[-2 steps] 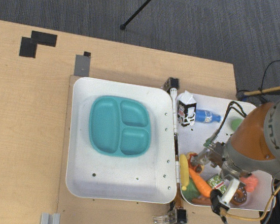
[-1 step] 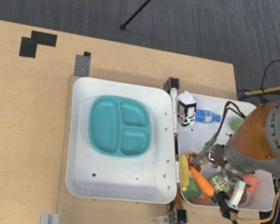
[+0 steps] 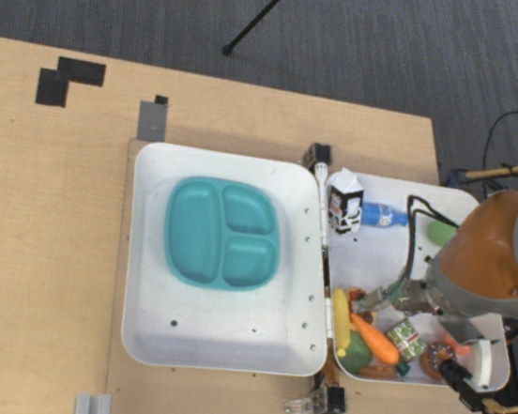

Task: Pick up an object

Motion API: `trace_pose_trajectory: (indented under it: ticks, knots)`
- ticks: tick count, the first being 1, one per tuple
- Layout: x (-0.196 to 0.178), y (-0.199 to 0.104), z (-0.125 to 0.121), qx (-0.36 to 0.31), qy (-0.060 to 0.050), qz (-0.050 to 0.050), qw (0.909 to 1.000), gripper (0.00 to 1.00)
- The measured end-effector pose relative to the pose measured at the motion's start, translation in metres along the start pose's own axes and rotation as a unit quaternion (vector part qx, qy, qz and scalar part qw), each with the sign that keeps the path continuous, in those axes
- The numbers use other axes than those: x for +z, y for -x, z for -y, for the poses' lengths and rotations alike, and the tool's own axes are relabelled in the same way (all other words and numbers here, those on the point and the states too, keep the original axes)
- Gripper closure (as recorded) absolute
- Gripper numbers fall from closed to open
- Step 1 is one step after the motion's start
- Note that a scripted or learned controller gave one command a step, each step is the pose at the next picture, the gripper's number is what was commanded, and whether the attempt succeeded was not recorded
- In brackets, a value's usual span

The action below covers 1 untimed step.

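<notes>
Down in the right bin (image 3: pixel 389 192), the gripper (image 3: pixel 381 300) hovers at twelve o'clock of the carrot (image 3: pixel 377 339). Whether it grips anything, I cannot tell. A teal tray (image 3: pixel 222 233) sits in the left bin (image 3: pixel 213 342).

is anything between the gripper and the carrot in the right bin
Nothing visible stands between them. The gripper hangs just above the carrot in the right bin. A corn cob lies close on the carrot's left and a green packet on its right, crowding a grasp.
</notes>
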<state>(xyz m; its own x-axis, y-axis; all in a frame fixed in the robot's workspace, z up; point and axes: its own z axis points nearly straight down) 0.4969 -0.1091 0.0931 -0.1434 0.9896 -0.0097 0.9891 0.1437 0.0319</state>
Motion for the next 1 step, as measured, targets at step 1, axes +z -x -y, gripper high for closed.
trace_pose_trajectory:
  ticks: [1]
  knots:
    - [-0.0009, -0.015, -0.0015, 0.01, 0.0, 0.004, 0.9999, 0.0]
